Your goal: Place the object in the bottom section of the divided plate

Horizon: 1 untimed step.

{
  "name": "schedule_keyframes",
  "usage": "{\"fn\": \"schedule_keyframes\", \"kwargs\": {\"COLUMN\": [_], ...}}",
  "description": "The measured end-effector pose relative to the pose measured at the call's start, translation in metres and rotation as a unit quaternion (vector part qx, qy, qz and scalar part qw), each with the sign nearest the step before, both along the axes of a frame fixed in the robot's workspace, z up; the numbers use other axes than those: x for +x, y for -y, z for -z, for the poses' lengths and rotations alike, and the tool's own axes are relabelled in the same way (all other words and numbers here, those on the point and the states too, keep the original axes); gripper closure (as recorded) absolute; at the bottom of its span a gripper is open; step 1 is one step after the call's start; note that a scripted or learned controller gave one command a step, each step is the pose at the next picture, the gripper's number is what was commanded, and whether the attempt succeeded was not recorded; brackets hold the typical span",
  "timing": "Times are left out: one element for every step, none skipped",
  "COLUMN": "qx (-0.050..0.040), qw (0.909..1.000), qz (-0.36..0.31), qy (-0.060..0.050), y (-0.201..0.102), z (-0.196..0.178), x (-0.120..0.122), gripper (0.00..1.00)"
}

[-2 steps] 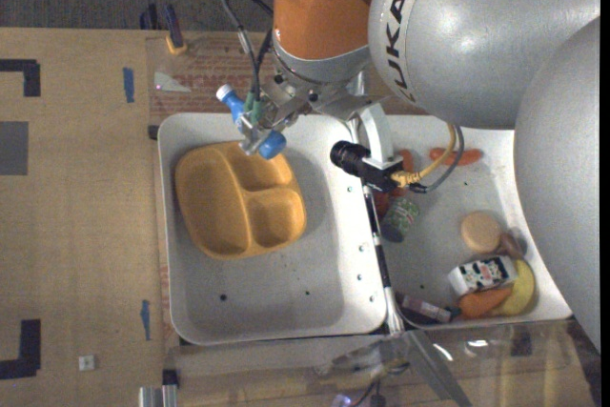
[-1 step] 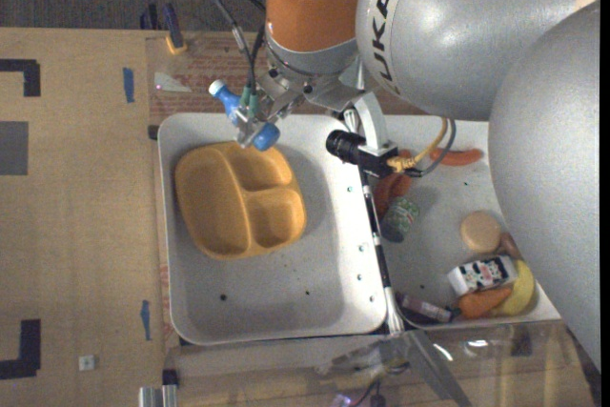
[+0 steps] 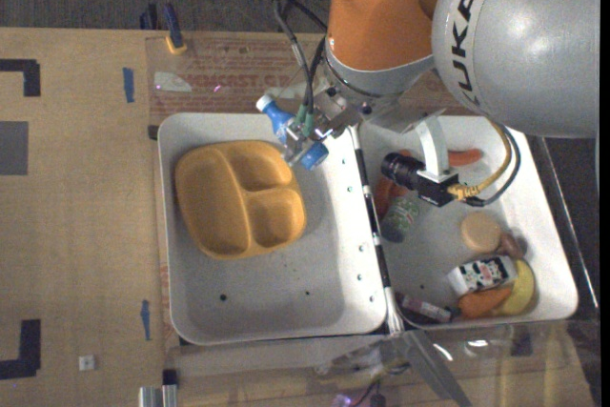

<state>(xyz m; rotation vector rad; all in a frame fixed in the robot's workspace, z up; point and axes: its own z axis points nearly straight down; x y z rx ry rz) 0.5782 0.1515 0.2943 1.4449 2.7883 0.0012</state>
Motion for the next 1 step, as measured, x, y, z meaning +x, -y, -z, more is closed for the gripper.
{"fn": "schedule_keyframes", "kwargs": {"qx": [0.0003], "qw": [0.999], "qz": [-0.044], "qy": [0.0], "y": [-0.035], "z": [0.043], "x": [0.0077], "gripper": [1.0]}}
